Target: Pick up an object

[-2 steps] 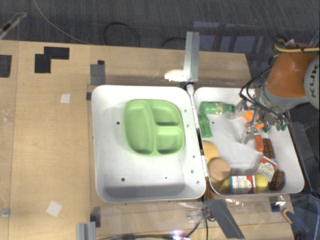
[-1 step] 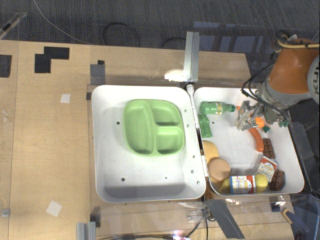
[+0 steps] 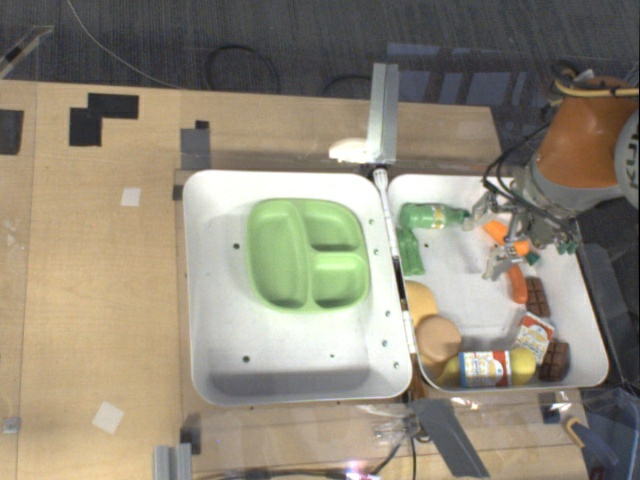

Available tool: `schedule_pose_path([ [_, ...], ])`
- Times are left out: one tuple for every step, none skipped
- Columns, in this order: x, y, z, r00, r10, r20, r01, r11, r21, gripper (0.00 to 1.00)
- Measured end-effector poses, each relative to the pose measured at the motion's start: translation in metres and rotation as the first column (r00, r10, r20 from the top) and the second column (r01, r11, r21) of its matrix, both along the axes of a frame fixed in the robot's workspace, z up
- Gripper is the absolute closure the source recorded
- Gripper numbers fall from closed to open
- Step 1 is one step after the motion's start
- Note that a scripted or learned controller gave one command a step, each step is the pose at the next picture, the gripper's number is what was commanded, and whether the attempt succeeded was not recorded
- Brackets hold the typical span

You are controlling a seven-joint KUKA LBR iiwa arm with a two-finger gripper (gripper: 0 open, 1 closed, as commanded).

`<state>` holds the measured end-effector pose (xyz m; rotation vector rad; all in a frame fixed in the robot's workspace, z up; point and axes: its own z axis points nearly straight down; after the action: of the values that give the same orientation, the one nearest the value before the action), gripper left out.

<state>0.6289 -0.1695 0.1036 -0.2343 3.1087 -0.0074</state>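
My gripper [image 3: 507,243] hangs over the upper right part of the right bin [image 3: 590,313], below the orange-banded wrist [image 3: 585,143]. A small orange piece [image 3: 496,231] shows right at the gripper, and an orange carrot-like stick [image 3: 517,284] lies just below it. A green bottle [image 3: 428,216] lies to the gripper's left with a green packet [image 3: 410,252] beneath it. Whether anything is held is unclear from this angle.
Along the right bin's front lie a tan round piece [image 3: 437,336], a yellow one [image 3: 420,298], a labelled yellow bottle [image 3: 487,368], two brown bars [image 3: 538,296] [image 3: 555,360] and a red-white packet [image 3: 535,333]. The left bin [image 3: 215,358] holds a green divided plate [image 3: 305,253].
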Motion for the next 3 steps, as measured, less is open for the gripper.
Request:
schedule_pose_path([
  [-0.03,-0.007,-0.015,0.999,-0.045,-0.011,0.045,0.999,0.002,0.0],
  [-0.033,0.021,-0.014,1.0,-0.013,-0.012,0.013,1.0,0.002,0.0],
  [-0.06,0.004,-0.014,0.994,0.112,-0.011,-0.112,0.994,0.0,0.0],
])
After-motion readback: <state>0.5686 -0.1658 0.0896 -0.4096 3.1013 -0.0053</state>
